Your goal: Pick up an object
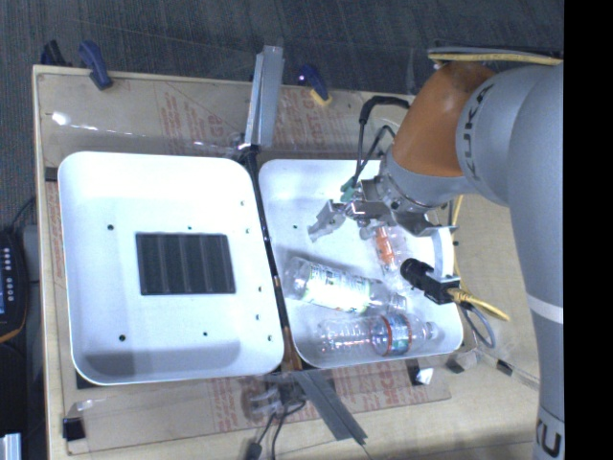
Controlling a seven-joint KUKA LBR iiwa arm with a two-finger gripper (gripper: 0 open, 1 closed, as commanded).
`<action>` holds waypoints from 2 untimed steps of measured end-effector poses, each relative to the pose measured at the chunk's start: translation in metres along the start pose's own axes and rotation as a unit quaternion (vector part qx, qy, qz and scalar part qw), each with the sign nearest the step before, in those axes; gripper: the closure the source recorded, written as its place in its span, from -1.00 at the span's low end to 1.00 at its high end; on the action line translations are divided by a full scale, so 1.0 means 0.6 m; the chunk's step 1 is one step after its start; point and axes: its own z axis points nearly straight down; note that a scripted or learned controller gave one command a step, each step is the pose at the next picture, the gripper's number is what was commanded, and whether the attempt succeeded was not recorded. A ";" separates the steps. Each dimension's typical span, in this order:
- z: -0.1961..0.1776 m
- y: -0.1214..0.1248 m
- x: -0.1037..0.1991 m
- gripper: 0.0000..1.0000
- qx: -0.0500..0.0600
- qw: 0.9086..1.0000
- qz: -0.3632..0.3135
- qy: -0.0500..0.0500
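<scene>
- Grey arm with orange band (pixel 436 123) reaches into the right shallow white plastic bin (pixel 287 185); end effector (pixel 330 217) hangs over the upper part of that bin, fingers pointing left.
- End effector state: looks like the fingers are apart with nothing between them, but they are small and blurred against the white floor, so I cannot tell for sure.
- Nearest pickable thing: clear crumpled plastic bottle with white label (pixel 335 286), lying on its side below the end effector, apart from it.
- Second clear plastic bottle with a blue-red label (pixel 383 335) lies further below, along the bin's lower wall, just beside the first.
- Small clear tube-like item with orange contents (pixel 385 247) sits below and right of the end effector, close under the wrist; hard to identify.
- Step judged: approach, no grasp made yet.
- To do it well: come down over the labelled bottle's middle, fingers across its short axis, not along its length.
- Clear thin plastic will likely flex and slip; close on the label band, where the body looks firmer.
- Keep off the bin walls and the black cable fitting (pixel 426 281) to the right.
- Left white bin with dark grille panel (pixel 185 263) is well left of the end effector, not needed now.
</scene>
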 end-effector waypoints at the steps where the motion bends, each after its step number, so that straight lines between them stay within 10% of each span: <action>1: -0.043 -0.013 -0.105 -1.00 -0.002 1.000 -0.024 -0.001; 2: 0.022 0.052 -0.120 -1.00 -0.002 0.998 -0.063 -0.001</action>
